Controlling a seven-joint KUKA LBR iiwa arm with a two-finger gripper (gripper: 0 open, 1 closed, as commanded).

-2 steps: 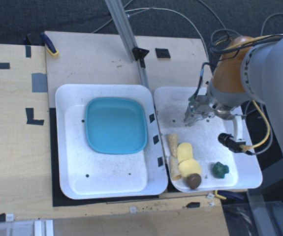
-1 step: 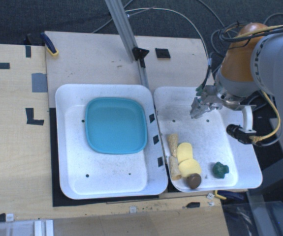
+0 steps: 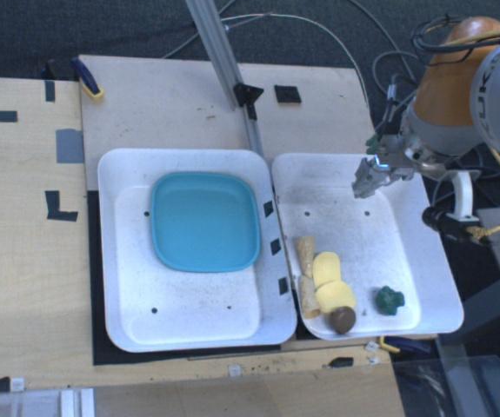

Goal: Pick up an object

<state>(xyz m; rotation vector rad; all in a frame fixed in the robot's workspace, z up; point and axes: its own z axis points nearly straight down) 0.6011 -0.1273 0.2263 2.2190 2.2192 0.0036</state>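
Soft, even light from overhead lit the bench, and the two white bins (image 3: 110,233) came out bright but not blown out. Shadows were faint and short, showing mainly as a dark strip under the left bin's near rim. The picture was low in resolution and slightly soft, so small things looked blurred.

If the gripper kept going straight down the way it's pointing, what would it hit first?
Most likely the bare floor of the right bin near its far edge. The gripper hangs well apart from the yellow object and green object, though depth is unclear.
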